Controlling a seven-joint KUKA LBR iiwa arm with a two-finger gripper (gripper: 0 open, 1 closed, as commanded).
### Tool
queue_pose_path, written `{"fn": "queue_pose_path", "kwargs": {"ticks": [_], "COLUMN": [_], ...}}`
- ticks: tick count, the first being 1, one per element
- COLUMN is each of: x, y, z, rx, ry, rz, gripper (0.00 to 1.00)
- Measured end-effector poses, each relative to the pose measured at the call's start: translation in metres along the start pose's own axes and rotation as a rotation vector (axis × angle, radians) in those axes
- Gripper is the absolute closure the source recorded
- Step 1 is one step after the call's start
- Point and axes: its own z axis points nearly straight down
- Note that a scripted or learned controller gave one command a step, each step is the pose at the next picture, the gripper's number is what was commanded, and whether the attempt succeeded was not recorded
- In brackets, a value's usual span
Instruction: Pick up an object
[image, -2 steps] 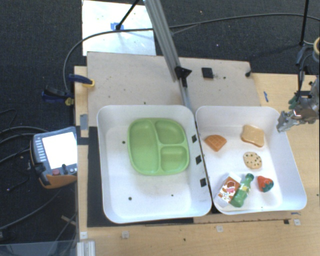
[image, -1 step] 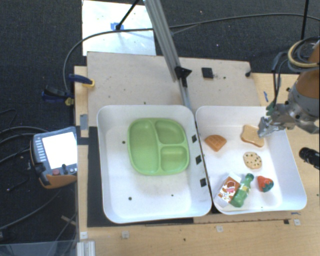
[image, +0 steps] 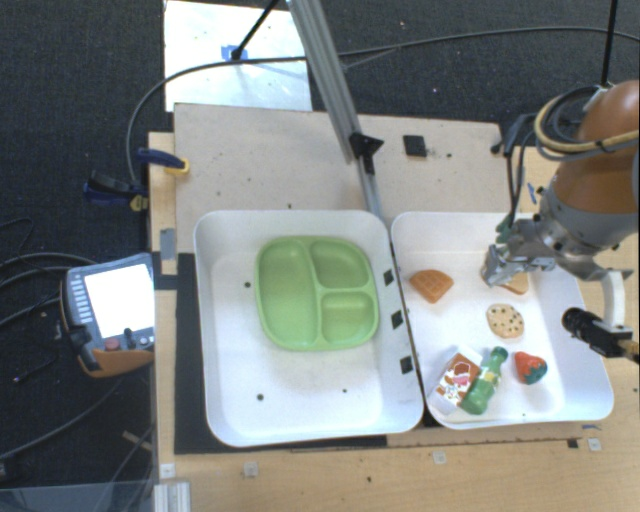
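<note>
End effector (image: 503, 268) low in right bin (image: 590, 400), frame right, over a tan piece (image: 517, 285); finger state: cannot tell. Cookie (image: 505, 321) just below, orange wedge (image: 431, 285) left.

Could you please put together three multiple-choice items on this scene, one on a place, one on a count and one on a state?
1. Where does the green divided plate lie?
A. in the left bin
B. in the right bin
C. on the bare bench

2. How many compartments does that plate have?
A. two
B. three
C. five

3. How does the green bottle rest?
A. standing upright
B. lying on its side
C. hanging from the end effector

Answers:
1. A, the plate sits inside the left bin, apart from the toy food.
2. B, one long section on the left and two smaller ones on the right.
3. B, it lies flat in the right bin, beside the small carton, well below the end effector.
</note>
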Motion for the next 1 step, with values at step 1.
{"fn": "queue_pose_path", "kwargs": {"ticks": [1], "x": [0.0519], "y": [-0.0054], "z": [0.0137], "rx": [0.0], "ry": [0.002], "rz": [-0.003], "gripper": [1.0]}}
